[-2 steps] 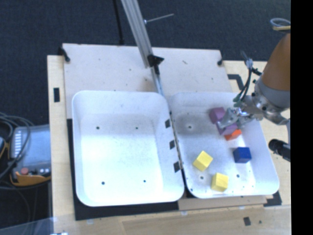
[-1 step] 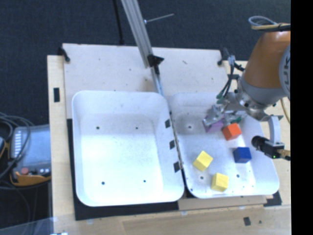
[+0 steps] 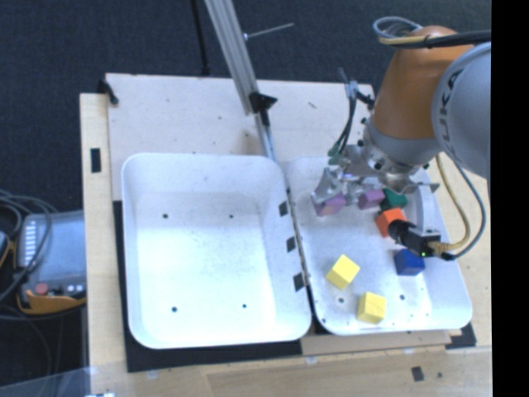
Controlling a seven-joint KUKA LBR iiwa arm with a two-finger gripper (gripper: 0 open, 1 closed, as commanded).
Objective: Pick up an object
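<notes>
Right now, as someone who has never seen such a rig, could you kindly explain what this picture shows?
This is one camera fixed above a bench, looking down at a slant. The grey and orange machine reaching in from the right is a robot arm. Its pincer hangs low over the right bin. Two shallow white bins sit side by side; beside it is the left bin. In the right bin lie two yellow blocks, a blue block, an orange piece, a green piece and purple blocks at the pincer. Whether it grips any, I cannot tell.
</notes>
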